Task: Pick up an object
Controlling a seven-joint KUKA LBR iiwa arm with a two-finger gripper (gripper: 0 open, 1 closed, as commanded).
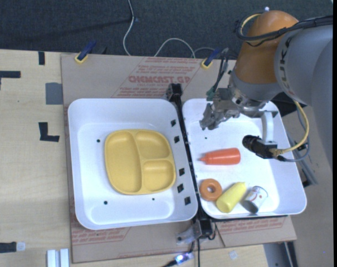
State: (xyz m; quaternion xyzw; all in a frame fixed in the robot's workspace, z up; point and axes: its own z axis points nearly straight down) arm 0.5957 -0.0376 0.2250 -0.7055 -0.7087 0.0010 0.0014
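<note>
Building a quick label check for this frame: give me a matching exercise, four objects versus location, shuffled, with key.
Things:
1. yellow divided plate
2. orange carrot-shaped toy
3. orange ring
4. gripper

Places:
A. near front edge of right bin, beside the yellow object
B. above the far part of the right bin
C. middle of the right bin, lying on its side
D. middle of the left bin

Pairs: 1-D, 2-C, 3-A, 4-B

place: robotics lab | evidence: taped bench (pixel 23 149), cardboard underlay (pixel 123 77), loose cable (pixel 129 26)
</note>
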